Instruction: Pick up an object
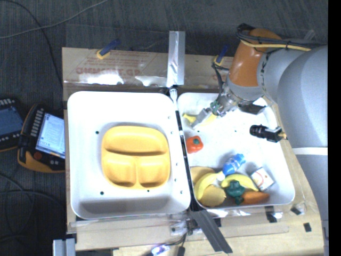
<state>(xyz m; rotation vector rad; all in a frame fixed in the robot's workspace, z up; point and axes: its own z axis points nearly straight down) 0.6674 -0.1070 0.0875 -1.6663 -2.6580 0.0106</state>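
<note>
From my screen, left of the bin divider (180, 137) lies a yellow compartment tray (136, 156). Right of the divider the gripper (205, 113) hangs low over a yellowish piece (189, 120), probably lining up a grasp; its grip state I cannot tell. The orange tomato-like toy (194, 143) waits nearby. Bins sit on plywood (122, 63), above dark carpet (48, 15).

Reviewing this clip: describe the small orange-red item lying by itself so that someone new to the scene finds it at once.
Start at the right-hand white bin. Follow its left wall, beside the divider between the two bins, to about halfway down. There lies the small orange-red toy with a green top, alone on bare white floor, well apart from the pile at the bin's near edge.
</note>
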